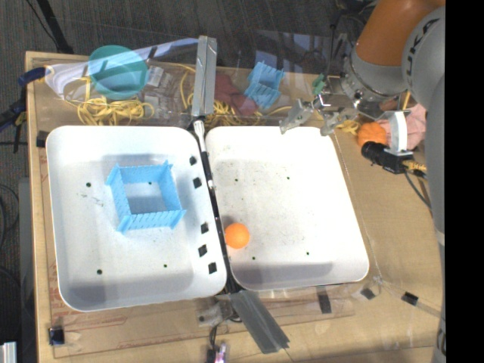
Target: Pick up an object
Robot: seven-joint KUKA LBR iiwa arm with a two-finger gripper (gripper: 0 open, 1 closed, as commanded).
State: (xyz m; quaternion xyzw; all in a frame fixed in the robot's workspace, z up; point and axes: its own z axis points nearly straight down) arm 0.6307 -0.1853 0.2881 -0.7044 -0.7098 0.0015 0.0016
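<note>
A tan wooden surface (393,225) stands on dark carpet and carries two white bins side by side. The left bin (76,271) holds one blue square frame (145,197), lying flat near its centre. The right bin (333,233) holds one orange ball (237,235) at about 8 o'clock, close to the divider. The arm (393,29) enters at 2 o'clock; its gripper (314,116) hangs over the right bin's far rim, jaws apart and holding nothing. Beyond the bins, at 12 o'clock, lie a teal bowl (117,68), yellow cord (110,110) and a blue comb-like piece (265,83).
</note>
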